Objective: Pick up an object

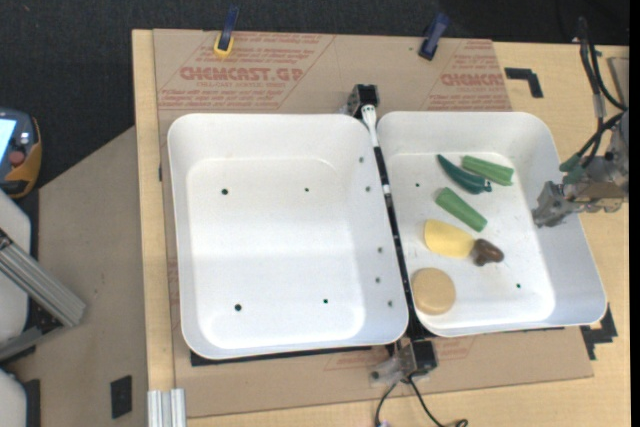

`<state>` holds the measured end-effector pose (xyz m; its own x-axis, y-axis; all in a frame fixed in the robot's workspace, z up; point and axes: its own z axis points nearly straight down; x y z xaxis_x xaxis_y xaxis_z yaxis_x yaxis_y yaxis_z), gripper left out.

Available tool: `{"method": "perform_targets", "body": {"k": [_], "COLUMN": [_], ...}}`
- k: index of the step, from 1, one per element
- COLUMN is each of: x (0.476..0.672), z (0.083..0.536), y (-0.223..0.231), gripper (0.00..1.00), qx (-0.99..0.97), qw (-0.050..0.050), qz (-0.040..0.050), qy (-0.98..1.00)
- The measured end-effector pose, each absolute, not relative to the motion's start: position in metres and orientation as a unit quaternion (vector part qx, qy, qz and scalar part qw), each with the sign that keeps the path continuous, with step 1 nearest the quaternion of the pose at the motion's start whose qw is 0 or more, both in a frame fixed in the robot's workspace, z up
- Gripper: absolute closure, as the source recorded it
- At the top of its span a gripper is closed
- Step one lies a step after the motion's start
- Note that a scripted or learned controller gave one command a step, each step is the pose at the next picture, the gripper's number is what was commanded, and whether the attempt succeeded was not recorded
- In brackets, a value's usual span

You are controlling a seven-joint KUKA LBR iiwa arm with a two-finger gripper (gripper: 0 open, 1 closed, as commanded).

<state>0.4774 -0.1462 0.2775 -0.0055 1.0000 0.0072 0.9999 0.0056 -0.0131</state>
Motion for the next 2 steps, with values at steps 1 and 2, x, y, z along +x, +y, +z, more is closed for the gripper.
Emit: {"method": "perform_targets", "body": {"k": [1, 2], "x": [0.516, 0.490], "z": [0.347, 0.293], "y": [-0.087, -0.017], "gripper": [1.00, 1.00], "qx": [-0.704, -0.705], "qw": [-0.004, 0.004], "qz": [-0.0035, 0.0019], "qy": [-0.710, -0.710]}}
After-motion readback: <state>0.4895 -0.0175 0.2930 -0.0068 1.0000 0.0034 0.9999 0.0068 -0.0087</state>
